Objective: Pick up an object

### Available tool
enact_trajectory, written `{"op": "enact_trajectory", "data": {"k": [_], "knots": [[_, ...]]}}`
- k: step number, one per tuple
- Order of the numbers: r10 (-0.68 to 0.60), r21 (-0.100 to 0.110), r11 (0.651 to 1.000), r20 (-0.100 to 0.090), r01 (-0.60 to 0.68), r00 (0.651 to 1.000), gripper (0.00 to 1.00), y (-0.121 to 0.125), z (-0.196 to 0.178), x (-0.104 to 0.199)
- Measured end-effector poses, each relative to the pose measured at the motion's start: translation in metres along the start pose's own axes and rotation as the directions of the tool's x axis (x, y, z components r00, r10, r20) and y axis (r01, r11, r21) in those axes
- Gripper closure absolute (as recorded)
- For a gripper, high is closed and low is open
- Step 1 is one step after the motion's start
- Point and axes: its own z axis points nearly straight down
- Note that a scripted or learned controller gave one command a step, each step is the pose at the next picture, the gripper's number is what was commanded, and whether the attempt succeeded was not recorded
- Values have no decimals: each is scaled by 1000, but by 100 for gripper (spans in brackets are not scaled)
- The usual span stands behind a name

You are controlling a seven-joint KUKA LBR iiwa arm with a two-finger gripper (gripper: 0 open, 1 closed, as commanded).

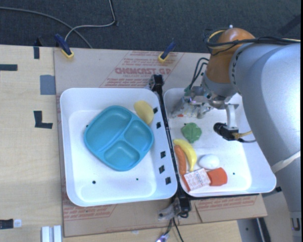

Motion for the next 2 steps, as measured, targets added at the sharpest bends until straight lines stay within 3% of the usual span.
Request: {"op": "enact_trajectory", "data": {"k": [1,2], "knots": [[-1,2,1000,0,1,1000,100,0,-9,1],[-4,-8,1000,-4,4,1000,100,-72,-99,79]]}}
